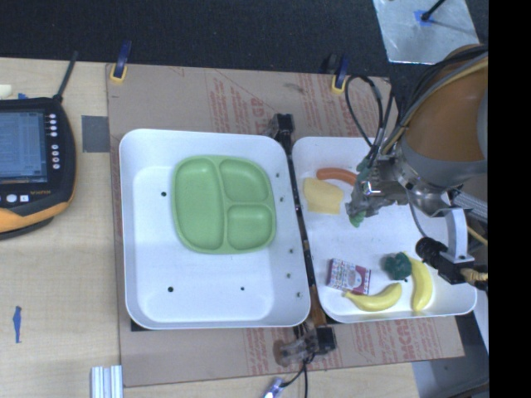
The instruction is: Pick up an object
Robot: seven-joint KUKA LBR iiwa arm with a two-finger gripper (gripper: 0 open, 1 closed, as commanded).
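In the right bin: pale yellow wedge (323, 196) touching an orange sausage (336, 174); small red-and-white packet (348, 276), two bananas (375, 298) (421, 285), dark green lump (397, 264) near the front.

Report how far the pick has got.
Done: the gripper is down over the right bin, beside the yellow wedge.
In hand: nothing I can confirm from this view.
Left: secure something and lift it; both bananas, the red packet and the wedge lie in the bin.
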